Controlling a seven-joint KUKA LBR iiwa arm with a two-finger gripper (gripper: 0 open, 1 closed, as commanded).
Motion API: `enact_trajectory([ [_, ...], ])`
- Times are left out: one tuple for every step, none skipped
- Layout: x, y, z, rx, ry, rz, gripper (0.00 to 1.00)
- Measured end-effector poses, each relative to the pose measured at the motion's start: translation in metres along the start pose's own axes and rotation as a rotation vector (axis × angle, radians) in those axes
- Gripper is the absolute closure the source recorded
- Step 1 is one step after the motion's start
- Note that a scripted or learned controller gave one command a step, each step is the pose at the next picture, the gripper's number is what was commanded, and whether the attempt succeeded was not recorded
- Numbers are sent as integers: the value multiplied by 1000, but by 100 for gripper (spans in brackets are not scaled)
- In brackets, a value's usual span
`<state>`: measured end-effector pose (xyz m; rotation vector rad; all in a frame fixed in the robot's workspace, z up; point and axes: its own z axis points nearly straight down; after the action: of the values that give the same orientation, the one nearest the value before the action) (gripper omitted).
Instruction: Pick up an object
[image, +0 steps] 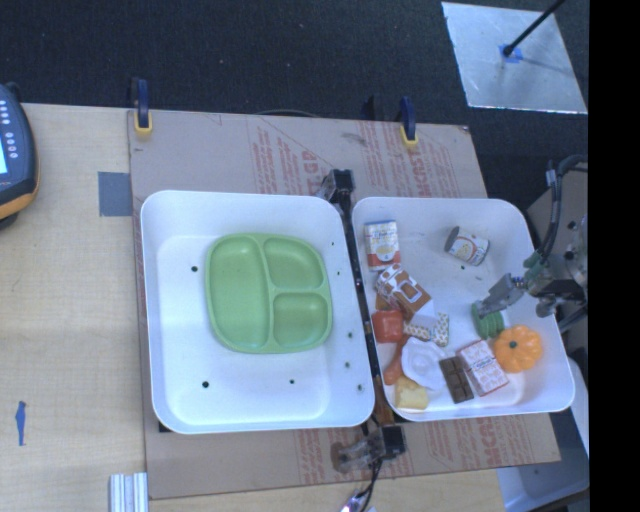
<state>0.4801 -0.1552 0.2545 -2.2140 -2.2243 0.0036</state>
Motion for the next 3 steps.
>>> enact_trajectory([
  [-58,75,163,-4,-4,-2,0],
  [-57,182,95,-16,-5,-4,0],
  [-57,126,165,6,0,1,0],
])
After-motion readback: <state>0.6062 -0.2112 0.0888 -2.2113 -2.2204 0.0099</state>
